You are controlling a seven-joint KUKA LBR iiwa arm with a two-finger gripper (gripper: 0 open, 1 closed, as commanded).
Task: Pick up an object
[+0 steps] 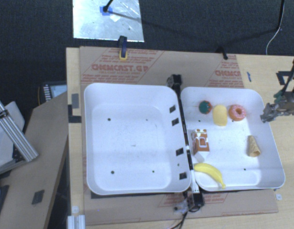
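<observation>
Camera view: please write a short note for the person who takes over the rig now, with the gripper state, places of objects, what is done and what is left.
Gripper: at the right rim of the right bin, beside it, holding nothing that I can see; whether it is open is unclear.
In the right bin: green and red ball, yellow lemon-like piece, pink donut, cone, orange and white box by the divider, banana near the front.
Done: nothing picked.
Left: choose one object, grasp and lift it.
</observation>
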